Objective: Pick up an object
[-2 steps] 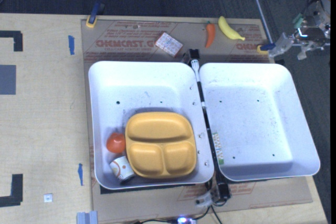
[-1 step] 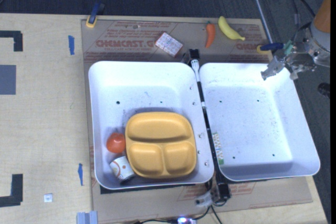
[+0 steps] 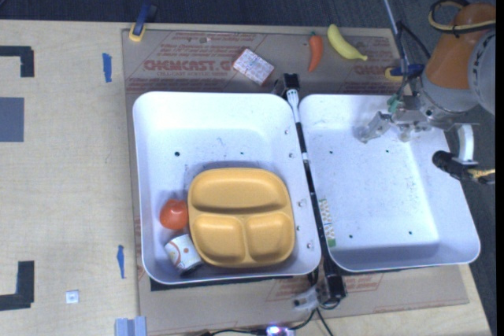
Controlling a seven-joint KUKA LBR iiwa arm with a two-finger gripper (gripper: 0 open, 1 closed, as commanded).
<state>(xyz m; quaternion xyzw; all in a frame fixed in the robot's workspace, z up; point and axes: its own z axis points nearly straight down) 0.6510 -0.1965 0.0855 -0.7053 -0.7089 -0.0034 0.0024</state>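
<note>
In the left bin (image 3: pixel 209 118) lies a yellow divided tray (image 3: pixel 240 216). An orange-red ball (image 3: pixel 173 214) rests against the tray's left side. A small white cup with orange marks (image 3: pixel 182 252) sits at the bin's front left corner. My gripper (image 3: pixel 386 128) hangs over the far part of the right bin (image 3: pixel 394 193), near its back wall. Its metal fingers (image 3: pixel 366 131) are spread open with nothing between them. The grey arm with its orange band reaches in from the right.
On the cardboard behind the bins lie a yellow banana (image 3: pixel 345 43), a red pepper (image 3: pixel 315 53), a small patterned packet (image 3: pixel 253 65) and a black-handled tool (image 3: pixel 291 84). A dark strip (image 3: pixel 309 169) runs between the bins. Cables hang by the arm.
</note>
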